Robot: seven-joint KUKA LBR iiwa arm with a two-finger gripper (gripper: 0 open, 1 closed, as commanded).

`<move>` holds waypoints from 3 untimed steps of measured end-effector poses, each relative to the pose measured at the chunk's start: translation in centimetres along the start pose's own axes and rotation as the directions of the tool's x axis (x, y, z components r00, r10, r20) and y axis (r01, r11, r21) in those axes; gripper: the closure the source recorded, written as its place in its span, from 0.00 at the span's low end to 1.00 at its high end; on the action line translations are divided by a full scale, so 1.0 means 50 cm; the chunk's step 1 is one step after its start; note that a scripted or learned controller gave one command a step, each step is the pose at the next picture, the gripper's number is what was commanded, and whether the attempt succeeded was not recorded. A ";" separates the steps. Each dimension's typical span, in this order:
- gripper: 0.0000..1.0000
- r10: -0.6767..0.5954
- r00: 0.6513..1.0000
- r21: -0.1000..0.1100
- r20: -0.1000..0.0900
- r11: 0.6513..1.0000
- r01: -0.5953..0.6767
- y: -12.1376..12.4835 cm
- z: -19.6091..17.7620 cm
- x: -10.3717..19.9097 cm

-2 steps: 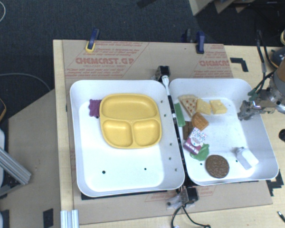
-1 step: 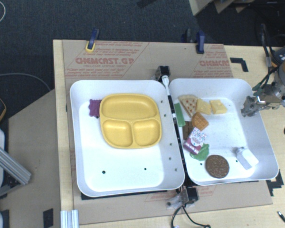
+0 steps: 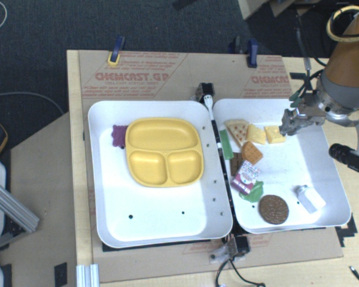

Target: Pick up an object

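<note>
2 shallow white bins are seen side by side on a cardboard-covered bench. In the left white bin (image 3: 107, 208) a yellow 3-compartment plastic tray (image 3: 164, 150) lies toward the far side, with a small purple piece (image 3: 118, 135) touching its left edge. In the right white bin (image 3: 332, 181) several candidates for the pick are spread out: a triangular pizza-slice toy (image 3: 236, 130), a pale yellow cheese-like block (image 3: 257, 134), a smaller yellow block (image 3: 275, 136), a square tan cracker (image 3: 251, 153), a pink and white packet (image 3: 248, 176), a round brown cookie (image 3: 273, 209) and a small white cylinder (image 3: 309, 198). The grey two-finger gripper (image 3: 289, 124) is lowered at the far right of this bin, just beside or touching the smaller yellow block; whether anything is enclosed cannot be told, and the state of its closure cannot be judged at this slant. The step in hand is judged to be a descent onto that block. A miss is the main risk: because the 2 yellow blocks lie touching, one may be pushed aside or both nudged together, and a shallow bite on a low, flat piece may let it slip out when the arm is lifted.
</note>
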State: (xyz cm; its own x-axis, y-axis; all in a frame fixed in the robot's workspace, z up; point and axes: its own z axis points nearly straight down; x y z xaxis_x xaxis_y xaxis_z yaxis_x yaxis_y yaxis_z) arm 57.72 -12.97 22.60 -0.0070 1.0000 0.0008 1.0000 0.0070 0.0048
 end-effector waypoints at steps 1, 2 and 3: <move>1.00 0.001 1.000 -0.001 0.001 1.000 -0.001 0.089 0.003 0.080; 1.00 0.003 1.000 0.000 0.001 1.000 -0.003 0.130 0.016 0.134; 1.00 0.005 1.000 0.003 0.001 1.000 -0.005 0.106 -0.017 0.144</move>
State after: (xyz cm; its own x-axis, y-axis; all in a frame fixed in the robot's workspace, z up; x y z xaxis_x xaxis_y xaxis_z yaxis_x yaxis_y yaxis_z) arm 62.98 -5.73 23.49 -0.0017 1.0000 0.0002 1.0000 0.0017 0.0016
